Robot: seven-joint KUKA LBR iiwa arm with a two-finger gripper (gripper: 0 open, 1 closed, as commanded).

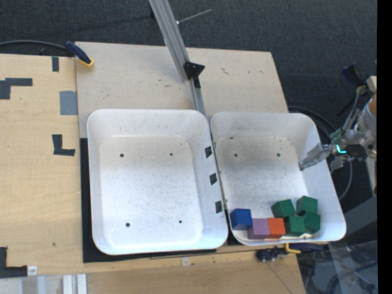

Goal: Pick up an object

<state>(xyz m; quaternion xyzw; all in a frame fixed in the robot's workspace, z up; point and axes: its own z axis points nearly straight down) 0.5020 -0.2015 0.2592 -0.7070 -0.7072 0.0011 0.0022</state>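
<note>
Now the claw (315,156) hovers at the right bin's (257,124) right rim, nothing between its fingers.
Whether it is apart or together I cannot tell; blue (241,218), purple (261,227), orange (277,226) and green blocks (298,213) crowd that bin's near right corner.

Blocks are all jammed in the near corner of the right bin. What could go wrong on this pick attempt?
1. The blue block, purple block, orange block and green blocks sit packed together, so the claw may find no gap and push them instead.
2. They lie against the right bin near wall, which may block a finger.
3. It may lift two at once.
</note>
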